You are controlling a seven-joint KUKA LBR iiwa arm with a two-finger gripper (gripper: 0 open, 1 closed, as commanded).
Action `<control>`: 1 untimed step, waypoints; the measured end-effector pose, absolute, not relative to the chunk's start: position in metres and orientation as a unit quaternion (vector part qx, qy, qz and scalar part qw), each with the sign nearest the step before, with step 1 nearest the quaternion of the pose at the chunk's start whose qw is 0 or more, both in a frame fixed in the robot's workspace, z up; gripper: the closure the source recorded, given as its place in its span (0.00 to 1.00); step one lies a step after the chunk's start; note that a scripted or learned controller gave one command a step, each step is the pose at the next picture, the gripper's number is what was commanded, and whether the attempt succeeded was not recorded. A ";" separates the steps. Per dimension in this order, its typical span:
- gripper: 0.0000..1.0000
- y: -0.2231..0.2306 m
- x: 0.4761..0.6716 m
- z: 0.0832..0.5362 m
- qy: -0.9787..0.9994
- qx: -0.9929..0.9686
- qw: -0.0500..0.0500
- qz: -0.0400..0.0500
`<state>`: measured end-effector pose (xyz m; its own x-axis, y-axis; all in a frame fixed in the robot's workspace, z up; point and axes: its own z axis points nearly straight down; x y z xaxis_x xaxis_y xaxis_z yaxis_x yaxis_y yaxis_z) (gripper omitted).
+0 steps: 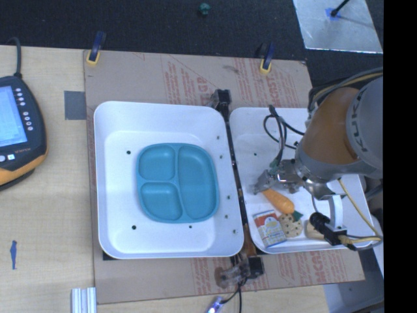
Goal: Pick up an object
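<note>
Orange carrot lies beside gripper

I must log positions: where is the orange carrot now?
The carrot lies in the right bin, toward its near edge, just below the tool and above a small printed packet.

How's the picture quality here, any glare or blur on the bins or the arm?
Camera view: even lighting, the white left bin bright but not blown out; blue plate sharp with soft shadows; the arm looks slightly soft, and small items beneath it, like the carrot, are hard to resolve.
</note>
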<state>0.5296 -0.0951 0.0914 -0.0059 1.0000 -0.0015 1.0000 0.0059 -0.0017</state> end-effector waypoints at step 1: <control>0.00 -0.108 0.510 0.091 -0.709 -0.705 0.002 0.002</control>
